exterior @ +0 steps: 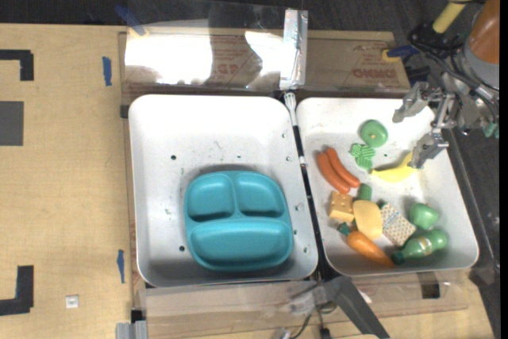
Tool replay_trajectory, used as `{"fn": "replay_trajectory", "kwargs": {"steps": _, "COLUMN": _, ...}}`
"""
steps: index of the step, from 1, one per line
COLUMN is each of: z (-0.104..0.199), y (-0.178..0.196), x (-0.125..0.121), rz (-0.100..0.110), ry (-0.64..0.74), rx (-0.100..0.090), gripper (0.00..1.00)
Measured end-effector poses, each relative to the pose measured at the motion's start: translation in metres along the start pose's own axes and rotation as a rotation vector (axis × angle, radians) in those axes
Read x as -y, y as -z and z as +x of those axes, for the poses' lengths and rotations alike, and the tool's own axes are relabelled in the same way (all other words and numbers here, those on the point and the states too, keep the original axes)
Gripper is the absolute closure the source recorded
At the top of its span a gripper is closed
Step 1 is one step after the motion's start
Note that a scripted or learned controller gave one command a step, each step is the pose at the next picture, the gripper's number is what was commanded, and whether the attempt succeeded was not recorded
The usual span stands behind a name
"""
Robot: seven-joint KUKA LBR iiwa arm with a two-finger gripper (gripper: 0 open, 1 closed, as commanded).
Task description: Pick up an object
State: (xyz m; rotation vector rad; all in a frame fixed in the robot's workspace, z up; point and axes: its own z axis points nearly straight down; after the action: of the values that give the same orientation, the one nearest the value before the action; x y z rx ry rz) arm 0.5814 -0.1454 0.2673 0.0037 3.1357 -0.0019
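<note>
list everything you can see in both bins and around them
left bin: 1, white, left of the divider
divided plate: 1, teal, three compartments, in the left bin toward its near edge
right bin: 1, white, right of the divider
toy hot dog: 1, orange-red, right bin, left side
round green toy: 1, green, right bin, far part
toy banana: 1, yellow, right bin, middle
toy carrot: 1, orange, right bin, near edge
green toy vegetables: 2, green, right bin, near right corner
clear plastic sheet: 1, transparent, behind the bins
end effector: 1, grey metal, over the right bin's far right part, above the toy banana
</note>
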Motion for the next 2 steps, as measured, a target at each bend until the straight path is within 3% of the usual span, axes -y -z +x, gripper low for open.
{"fn": "replay_trajectory", "kwargs": {"steps": 1, "z": 0.028, "y": -0.154, "x": -0.001, "rz": -0.006, "ry": 0.217, "rx": -0.012, "gripper": 0.00}}
{"fn": "replay_trajectory", "kwargs": {"steps": 2, "z": -0.016, "y": -0.178, "x": -0.017, "rz": 0.001, "ry": 0.364, "rx": 0.005, "gripper": 0.00}}
